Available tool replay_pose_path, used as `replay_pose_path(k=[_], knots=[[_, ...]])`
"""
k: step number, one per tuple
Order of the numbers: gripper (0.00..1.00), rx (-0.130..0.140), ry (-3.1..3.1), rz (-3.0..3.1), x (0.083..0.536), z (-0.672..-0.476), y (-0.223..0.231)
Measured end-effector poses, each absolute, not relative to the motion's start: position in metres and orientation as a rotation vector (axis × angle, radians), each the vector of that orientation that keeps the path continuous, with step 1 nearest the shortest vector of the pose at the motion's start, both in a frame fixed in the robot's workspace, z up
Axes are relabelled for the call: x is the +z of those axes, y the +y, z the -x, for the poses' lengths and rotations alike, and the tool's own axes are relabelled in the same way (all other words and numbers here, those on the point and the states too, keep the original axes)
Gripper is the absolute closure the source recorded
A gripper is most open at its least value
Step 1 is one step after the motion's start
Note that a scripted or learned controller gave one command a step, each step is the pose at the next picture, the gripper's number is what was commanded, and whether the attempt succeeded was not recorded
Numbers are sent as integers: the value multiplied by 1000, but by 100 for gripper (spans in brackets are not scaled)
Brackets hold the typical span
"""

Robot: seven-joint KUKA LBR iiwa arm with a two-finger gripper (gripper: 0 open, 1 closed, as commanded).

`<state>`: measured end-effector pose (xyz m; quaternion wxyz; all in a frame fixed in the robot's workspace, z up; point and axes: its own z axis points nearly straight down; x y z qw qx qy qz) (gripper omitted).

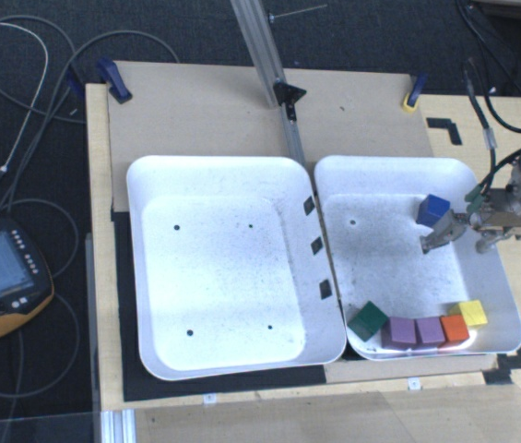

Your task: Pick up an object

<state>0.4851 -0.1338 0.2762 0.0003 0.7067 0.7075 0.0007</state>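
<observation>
While our arm reaches in from the right of the frame, the jaws (pixel 451 232) sit just beside the blue block (pixel 433 209) in the right bin (pixel 371 169), upper right; we cannot tell how wide they stand or whether they grip it

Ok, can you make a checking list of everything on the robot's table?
Surface: tan bench with two white bins, left bin and right bin.
Job's things: blue block up near the gripper; green block, two purple blocks, orange block and yellow block along the right bin's near edge.
Clutter: nothing seen.
Grippers: gripper over the right bin, holding nothing.
Cables: black cables on the floor.
Surroundings: handheld controller, blue clamp.
</observation>
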Motion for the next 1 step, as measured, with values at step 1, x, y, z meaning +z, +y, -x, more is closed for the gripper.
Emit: replay_pose_path(k=[1], knots=[[0,-6,2227,-2227,95,-551,-173]])
